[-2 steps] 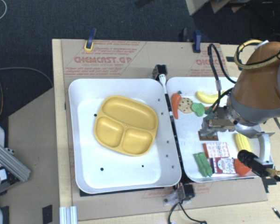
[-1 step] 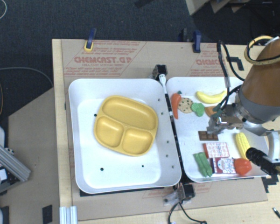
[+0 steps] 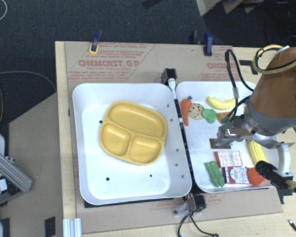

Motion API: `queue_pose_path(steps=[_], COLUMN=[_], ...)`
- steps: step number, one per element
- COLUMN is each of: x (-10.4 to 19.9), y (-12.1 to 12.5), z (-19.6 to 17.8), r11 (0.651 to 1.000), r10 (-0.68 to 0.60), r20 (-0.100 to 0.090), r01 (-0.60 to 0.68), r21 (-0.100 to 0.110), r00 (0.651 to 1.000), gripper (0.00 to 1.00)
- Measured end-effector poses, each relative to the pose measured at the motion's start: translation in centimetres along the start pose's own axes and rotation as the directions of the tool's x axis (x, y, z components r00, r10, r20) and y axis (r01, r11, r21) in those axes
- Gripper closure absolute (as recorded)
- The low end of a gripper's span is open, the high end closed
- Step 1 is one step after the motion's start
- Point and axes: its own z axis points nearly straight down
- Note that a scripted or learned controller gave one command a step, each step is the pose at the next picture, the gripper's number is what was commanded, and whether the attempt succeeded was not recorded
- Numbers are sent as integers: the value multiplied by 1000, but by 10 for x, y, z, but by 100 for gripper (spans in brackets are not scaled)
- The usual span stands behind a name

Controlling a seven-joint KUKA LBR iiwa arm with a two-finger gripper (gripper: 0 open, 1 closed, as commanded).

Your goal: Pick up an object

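Two shallow white bins [image 3: 84,132] sat below; my gripper [image 3: 224,137] hovered over the red-and-white carton [image 3: 229,158], seemingly lining up; finger state I couldn't tell.

Two shallow white bins: left bin [image 3: 84,132], right bin [image 3: 197,90]. One yellow three-compartment plate [image 3: 133,132] in the left bin. In the right bin: one banana [image 3: 221,102], one carrot [image 3: 186,110], one cookie [image 3: 196,111], one broccoli piece [image 3: 209,115], one corn cob [image 3: 257,152], one green pod [image 3: 214,174], two printed cartons [image 3: 229,158] [image 3: 235,175], one red item [image 3: 256,179]. Two blue clamps [image 3: 95,42] [image 3: 207,42] on the bench edge.
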Motion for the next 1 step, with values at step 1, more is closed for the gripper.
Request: queue_pose_path(steps=[1], x=[8], y=[0], z=[-1], r11=[1000], r10=[-2], r20=[0], r01=[2], r21=[-1], r00=[1000], gripper=[100])
